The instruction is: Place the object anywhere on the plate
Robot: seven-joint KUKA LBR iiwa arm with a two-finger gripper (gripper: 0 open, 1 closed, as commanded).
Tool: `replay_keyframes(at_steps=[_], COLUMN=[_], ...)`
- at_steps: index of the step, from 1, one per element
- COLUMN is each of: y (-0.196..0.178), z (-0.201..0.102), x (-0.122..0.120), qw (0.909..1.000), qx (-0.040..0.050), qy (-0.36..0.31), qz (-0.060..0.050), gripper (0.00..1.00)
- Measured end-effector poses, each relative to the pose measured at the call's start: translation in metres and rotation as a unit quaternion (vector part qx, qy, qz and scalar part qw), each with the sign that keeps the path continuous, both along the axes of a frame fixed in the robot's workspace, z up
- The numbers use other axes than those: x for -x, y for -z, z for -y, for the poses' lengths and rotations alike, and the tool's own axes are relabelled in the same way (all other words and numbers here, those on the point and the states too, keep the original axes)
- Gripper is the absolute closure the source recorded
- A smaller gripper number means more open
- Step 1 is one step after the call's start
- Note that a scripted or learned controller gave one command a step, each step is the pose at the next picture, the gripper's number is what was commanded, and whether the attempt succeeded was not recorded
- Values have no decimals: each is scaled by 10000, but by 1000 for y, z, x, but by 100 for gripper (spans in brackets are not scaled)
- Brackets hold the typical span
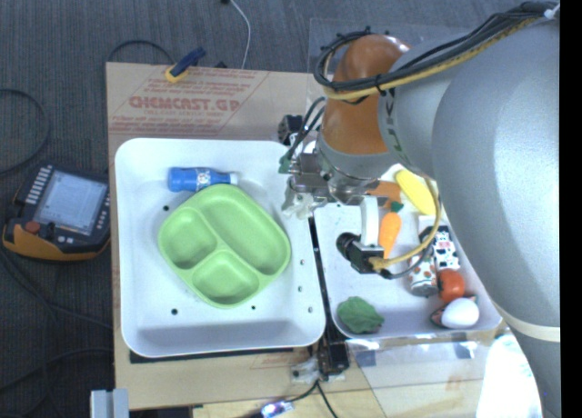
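Here the end effector hangs over the divider between the two bins; whether it is spread, I cannot tell. The green three-compartment plastic plate lies in the left white bin. The orange toy carrot lies in the right white bin.
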State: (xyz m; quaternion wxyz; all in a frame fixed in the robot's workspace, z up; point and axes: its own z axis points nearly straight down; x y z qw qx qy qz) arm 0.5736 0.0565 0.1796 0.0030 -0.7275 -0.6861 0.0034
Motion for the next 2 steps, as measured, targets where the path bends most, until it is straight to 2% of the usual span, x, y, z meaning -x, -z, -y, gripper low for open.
replay_keyframes(at_steps=[1, 2], y=[-47, -45], z=[-77, -74], x=[26, 27], qw=[9996, 9995], qx=[5, 21], qy=[291, 315], qz=[25, 8], gripper=[100, 0])
